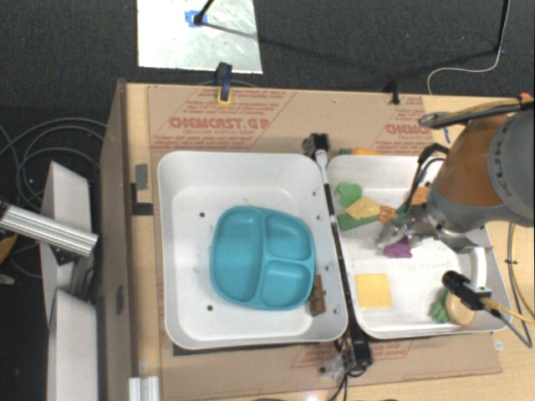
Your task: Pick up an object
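Lying in right bin, near its middle: purple object, likely target, gripper directly over it. Crowded on far-left side by yellow piece and green piece; orange bit just beside. Cannot tell gripper state; wrist hides tip. Risks noted: neighbour caught instead of purple object, or glancing push sliding it away. Yellow square near side, apart. Left bin bearing blue divided plate, uninvolved.
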Motion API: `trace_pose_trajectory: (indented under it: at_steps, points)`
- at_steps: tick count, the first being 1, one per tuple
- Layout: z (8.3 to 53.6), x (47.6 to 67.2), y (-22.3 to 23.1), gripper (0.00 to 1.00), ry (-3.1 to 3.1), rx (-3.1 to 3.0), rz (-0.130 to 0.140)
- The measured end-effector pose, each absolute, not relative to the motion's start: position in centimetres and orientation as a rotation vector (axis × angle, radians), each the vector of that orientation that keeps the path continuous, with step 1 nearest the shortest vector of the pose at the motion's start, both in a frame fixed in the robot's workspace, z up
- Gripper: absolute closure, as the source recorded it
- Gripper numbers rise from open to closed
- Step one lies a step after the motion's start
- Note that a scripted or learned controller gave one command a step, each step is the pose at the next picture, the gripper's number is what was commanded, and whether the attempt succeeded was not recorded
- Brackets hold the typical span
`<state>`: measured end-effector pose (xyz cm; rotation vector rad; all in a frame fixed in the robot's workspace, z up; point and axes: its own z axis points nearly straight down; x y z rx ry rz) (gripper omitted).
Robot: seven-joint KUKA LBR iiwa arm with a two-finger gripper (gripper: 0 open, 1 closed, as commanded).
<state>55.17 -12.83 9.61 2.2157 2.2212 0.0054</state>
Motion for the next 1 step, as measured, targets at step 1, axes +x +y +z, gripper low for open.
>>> trace_pose_trajectory:
  at_steps: [1]
  points:
    - [19.03, 57.65, -3.33, 1.00, 2.233, 2.201, 0.017]
